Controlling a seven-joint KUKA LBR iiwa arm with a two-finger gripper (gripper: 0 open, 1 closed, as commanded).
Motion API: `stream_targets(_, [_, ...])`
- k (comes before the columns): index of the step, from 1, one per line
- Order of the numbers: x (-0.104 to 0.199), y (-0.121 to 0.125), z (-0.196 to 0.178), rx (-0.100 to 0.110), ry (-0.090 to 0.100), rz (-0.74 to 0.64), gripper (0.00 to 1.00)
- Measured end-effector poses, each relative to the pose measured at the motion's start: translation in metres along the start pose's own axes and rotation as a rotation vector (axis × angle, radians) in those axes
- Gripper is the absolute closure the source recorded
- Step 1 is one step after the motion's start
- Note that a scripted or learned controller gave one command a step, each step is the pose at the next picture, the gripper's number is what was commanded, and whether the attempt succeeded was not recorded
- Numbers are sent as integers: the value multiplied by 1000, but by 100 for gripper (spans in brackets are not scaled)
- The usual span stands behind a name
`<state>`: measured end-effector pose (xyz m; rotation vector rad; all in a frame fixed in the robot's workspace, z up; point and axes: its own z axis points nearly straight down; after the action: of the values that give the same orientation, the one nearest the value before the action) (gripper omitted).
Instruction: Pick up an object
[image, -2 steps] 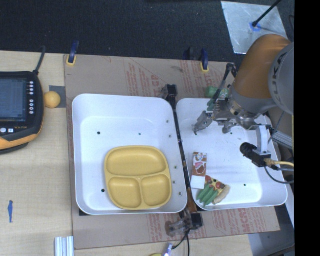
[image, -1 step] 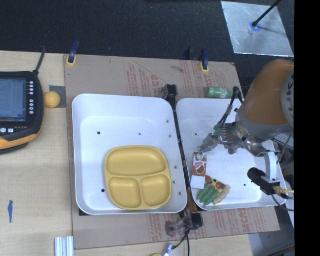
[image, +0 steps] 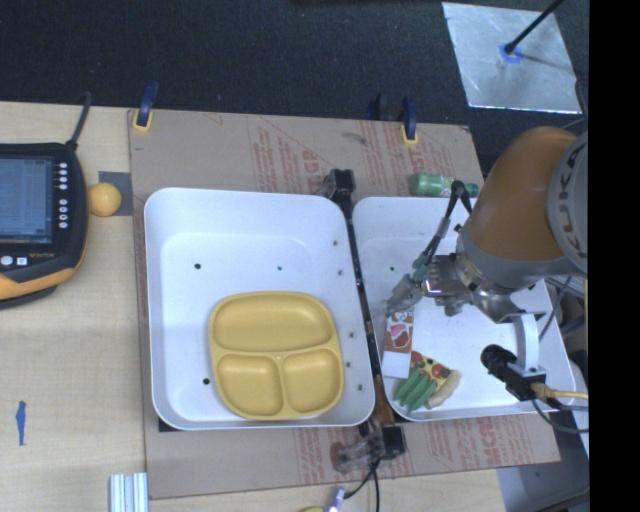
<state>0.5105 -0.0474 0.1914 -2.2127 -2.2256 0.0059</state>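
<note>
grey hand (image: 415, 285) low in the right bin (image: 385, 225) — above a red card (image: 399, 331) — grip unclear

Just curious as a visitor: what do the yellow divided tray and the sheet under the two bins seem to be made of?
The yellow tray looks like molded plastic, matte: one even color, rounded compartments. The sheet looks like brown cardboard: dull, with printed red lettering, clamped at its far edge.

The grey arm (image: 520, 225) reaches in from the right with its orange band bulking just above and behind the tool (image: 405, 290), which points down and to the left, its thin metal tips too small and blurred to judge.
</note>
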Motion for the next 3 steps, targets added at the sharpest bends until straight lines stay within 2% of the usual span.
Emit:
stream_targets(1, [-45, -17, 84, -15, 5, -3, 0])
stream_targets(2, [-50, 25, 100, -2, 1, 2, 0])
stream_targets(3, [-51, 25, 90, 0, 0, -1, 100])
